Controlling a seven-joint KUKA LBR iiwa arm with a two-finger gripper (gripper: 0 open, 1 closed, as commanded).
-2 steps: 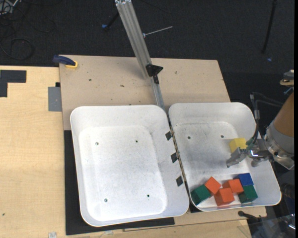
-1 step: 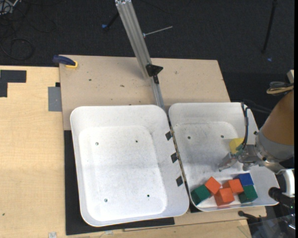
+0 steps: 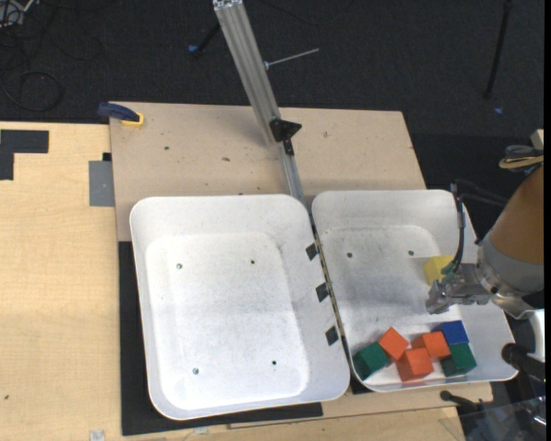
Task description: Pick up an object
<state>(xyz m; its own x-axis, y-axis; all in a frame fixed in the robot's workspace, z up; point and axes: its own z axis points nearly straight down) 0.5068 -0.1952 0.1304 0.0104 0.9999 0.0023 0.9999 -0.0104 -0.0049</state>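
In the right bin (image 3: pixel 376 219) a cluster of small blocks lies at the near edge: several orange blocks (image 3: pixel 415 363), a blue block (image 3: pixel 455 331) and two green blocks (image 3: pixel 372 359). A yellow object (image 3: pixel 437 267) sits apart near the bin's right wall. My gripper (image 3: pixel 448 294) hangs low over the bin's right side, just in front of the yellow object and just behind the blue block. The gripper's metal body partly hides the yellow object.
The left bin (image 3: pixel 220 301) lies beside the right one, with black clips (image 3: pixel 320 290) along the shared rim. A slanted aluminium rail (image 3: pixel 255 76) rises behind the bins. A blue and yellow clamp (image 3: pixel 121 113) rests at the board's far left corner.
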